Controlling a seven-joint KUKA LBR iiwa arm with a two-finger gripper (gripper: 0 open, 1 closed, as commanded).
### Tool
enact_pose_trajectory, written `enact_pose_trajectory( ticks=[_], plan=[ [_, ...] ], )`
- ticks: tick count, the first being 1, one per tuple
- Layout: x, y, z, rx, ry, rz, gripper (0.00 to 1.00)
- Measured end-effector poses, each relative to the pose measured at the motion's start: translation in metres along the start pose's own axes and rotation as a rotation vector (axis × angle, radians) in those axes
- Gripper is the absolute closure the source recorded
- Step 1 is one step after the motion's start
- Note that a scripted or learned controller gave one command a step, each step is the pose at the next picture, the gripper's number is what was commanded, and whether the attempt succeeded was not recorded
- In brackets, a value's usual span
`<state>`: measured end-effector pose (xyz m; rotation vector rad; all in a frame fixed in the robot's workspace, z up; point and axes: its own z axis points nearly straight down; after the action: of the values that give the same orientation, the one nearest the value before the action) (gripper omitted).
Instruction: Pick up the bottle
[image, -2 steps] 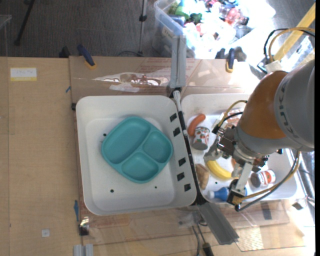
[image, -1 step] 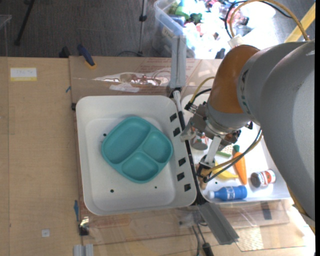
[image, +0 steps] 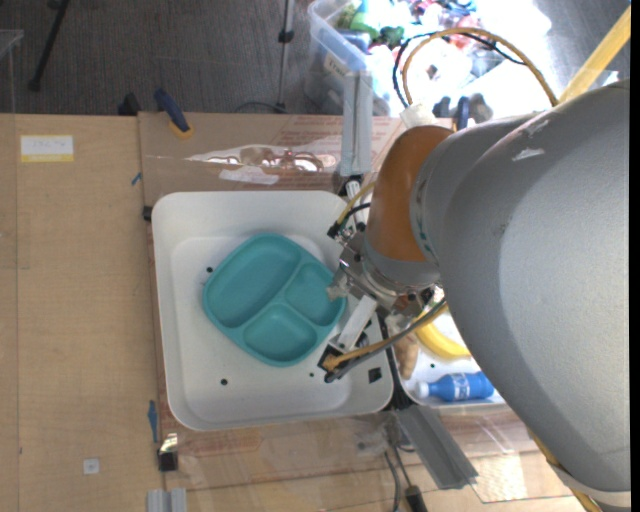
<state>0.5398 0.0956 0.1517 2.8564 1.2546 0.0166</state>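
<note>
A pale wooden surface (image: 70, 300) is seen at the far left. On it, the left white bin (image: 190, 390) is set, and a teal plate (image: 268, 297) with three compartments is laid flat in the middle of that bin, turned at an angle to the bin's walls.

At the plate's right edge, over the right side of the left bin, the hand (image: 350, 300) is found below the orange band of the arm (image: 540, 260). Whether the hand is apart or together cannot be told, as it is hidden by the wrist above it. Nothing is seen to be held in it.

Further right, a narrow strip of the right bin (image: 420, 403) is left uncovered by the arm. A curved yellow object (image: 440, 343) is seen there, partly hidden. Just below it, the bottle (image: 455, 388) is laid on its side near the bin's lower left corner. A white cap is pointed left, a blue label is wrapped around the body, and the right end is covered by the grey arm. The bottle is kept well apart from the hand.
</note>
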Motion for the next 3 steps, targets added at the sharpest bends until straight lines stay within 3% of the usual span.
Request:
enact_pose_trajectory(
  ticks=[1,2,3],
  plan=[
    [-0.011,0.009,-0.009,-0.01,-0.02,0.014,1.0],
    [-0.01,-0.001,-0.009,-0.025,-0.008,0.191,1.0],
    [0.012,-0.071,-0.028,0.025,-0.005,0.44,1.0]
  ],
)
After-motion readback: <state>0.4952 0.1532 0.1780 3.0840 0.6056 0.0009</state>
